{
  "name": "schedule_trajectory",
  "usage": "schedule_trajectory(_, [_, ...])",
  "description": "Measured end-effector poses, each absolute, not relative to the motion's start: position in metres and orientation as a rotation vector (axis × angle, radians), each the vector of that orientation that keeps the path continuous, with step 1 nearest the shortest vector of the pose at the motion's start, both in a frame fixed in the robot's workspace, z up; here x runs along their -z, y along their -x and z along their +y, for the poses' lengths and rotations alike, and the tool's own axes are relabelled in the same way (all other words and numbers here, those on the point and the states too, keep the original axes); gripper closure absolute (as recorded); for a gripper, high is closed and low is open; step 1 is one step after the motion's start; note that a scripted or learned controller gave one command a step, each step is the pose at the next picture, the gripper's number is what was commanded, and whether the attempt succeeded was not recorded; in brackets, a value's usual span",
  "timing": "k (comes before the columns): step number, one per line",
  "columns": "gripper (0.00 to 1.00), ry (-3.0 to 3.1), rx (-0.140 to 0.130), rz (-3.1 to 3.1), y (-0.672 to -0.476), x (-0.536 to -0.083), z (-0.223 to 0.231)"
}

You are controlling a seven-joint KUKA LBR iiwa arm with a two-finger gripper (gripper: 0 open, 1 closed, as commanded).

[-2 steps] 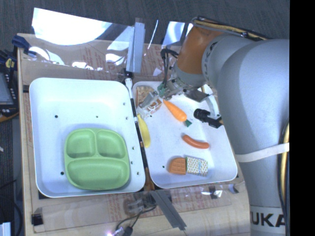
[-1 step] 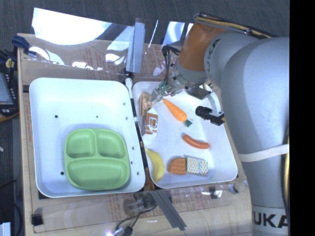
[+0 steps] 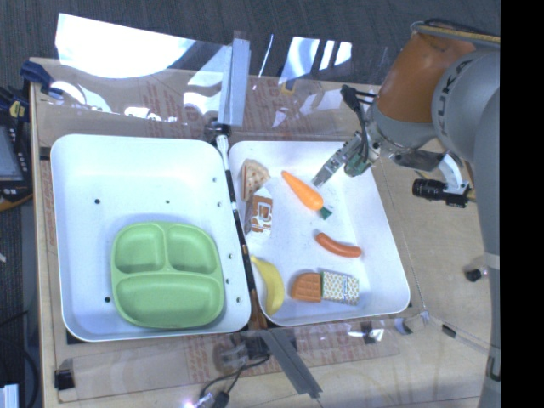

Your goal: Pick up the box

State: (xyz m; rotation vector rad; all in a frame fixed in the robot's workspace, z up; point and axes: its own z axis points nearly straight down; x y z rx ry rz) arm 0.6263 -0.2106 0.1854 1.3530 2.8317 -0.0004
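A small white carton box with orange print (image 3: 259, 215) leans against the left wall of the right bin (image 3: 384, 228). A second box (image 3: 326, 287), orange at one end and patterned at the other, lies flat near that bin's front edge. My gripper (image 3: 337, 173) hovers over the back of the right bin, just right of an orange carrot (image 3: 303, 191). It is open with nothing between its fingers. It stands well apart from both boxes.
The right bin also holds a bread slice (image 3: 252, 177), a sausage (image 3: 338, 246) and a banana (image 3: 270, 284). A green divided plate (image 3: 167, 275) sits in the left bin (image 3: 76, 185). The arm's grey and orange wrist (image 3: 425, 75) hangs over the bin's back right corner.
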Motion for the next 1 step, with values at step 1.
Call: schedule_trajectory(1, [0.00, -1.353, 0.001, 2.832, -0.6263, -0.1851, -0.2105])
